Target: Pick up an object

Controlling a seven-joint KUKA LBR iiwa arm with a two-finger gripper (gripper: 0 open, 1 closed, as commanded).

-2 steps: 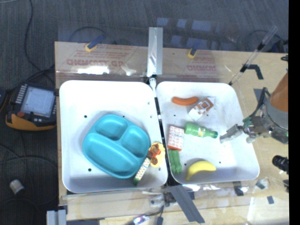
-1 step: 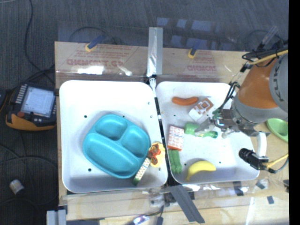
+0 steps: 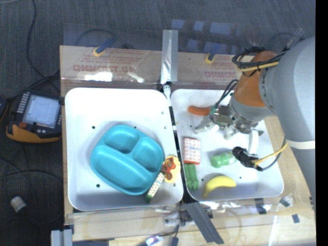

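right bin (image 3: 271,186) holds banana (image 3: 220,184) (left bin (image 3: 82,117): blue tray (image 3: 128,158)).

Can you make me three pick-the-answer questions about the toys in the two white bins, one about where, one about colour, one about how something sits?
1. Where is the banana?
A. left bin
B. right bin
C. on the floor

2. What colour is the divided plate?
A. red
B. blue
C. black

3. How does the plate sit?
A. flat in the left bin, open side up
B. upside down
C. hanging from the gripper

Answers:
1 B, the banana lies near the front edge of the right bin.
2 B, the plate is light blue all over.
3 A, its three hollows face up, and the gripper is over the right bin, near the orange carrot.
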